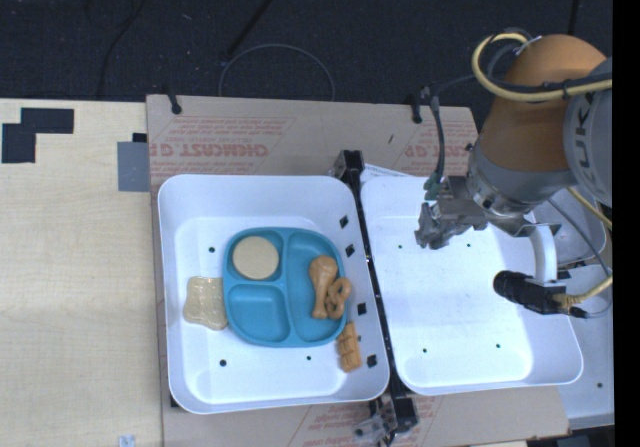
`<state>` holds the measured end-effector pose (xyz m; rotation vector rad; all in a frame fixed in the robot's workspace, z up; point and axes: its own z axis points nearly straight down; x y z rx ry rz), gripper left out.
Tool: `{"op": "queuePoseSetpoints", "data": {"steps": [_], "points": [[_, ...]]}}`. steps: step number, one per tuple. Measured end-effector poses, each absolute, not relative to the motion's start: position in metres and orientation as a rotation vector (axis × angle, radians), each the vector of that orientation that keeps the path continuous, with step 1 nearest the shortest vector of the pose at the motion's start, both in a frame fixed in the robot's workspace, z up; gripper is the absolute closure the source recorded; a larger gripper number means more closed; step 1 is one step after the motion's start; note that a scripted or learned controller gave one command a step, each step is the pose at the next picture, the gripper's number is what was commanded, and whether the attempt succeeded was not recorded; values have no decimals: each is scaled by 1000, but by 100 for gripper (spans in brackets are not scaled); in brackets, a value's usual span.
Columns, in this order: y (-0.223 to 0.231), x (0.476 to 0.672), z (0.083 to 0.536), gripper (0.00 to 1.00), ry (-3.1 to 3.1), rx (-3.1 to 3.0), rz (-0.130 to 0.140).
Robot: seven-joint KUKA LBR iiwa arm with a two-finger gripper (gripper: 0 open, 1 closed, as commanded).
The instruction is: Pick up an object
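My gripper hangs over the upper left part of the right bin, seen from above below the grey wrist and orange band. In the left bin lies a blue divided tray. A round tan cookie sits in its upper left compartment, and a pretzel-like brown piece lies in its right compartment. A pale toast-shaped piece rests against the tray's left side. A small orange-brown piece lies at the tray's lower right corner.
A black divider strip runs between the two bins. A black cylindrical part with cables hangs over the right bin's right side. Both bins stand on a cardboard sheet, with a wooden bench top to the left.
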<state>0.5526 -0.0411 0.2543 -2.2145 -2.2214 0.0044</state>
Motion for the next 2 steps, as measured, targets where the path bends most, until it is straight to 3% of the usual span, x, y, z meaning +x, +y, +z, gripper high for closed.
{"op": "queuePoseSetpoints", "data": {"steps": [2], "points": [[66, 568, 225, 100, -2223, -2215, 4]]}}
